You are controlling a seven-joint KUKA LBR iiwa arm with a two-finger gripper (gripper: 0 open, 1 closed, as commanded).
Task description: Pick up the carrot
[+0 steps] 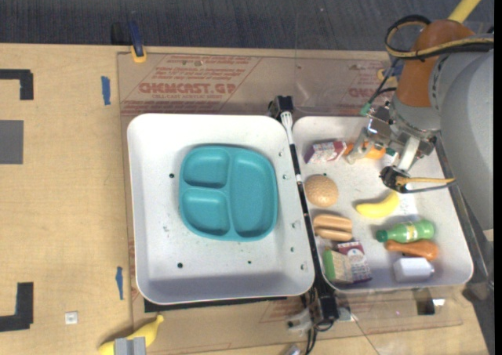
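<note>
Camera view: two white bins are being shown side by side on the bench. The left bin (149, 189) is being occupied by a teal divided plate (230, 192). The right bin (459, 267) is being filled w/ play food: a bun (321, 189), a hot dog (332, 226), a banana (377, 205), a green bottle (405, 231), a white block (413, 269), a red-and-green packet (349, 261) and a small wrapper (325, 150) at the far side. The carrot (412, 249) is lying near the bin's right-near corner, just beside the bottle & touching it. The gripper (382, 144) is being held over the far right part of the bin, well apart from the carrot; open vs. clenched cannot be told. The arm (427, 71) is reaching in from the right.
</note>
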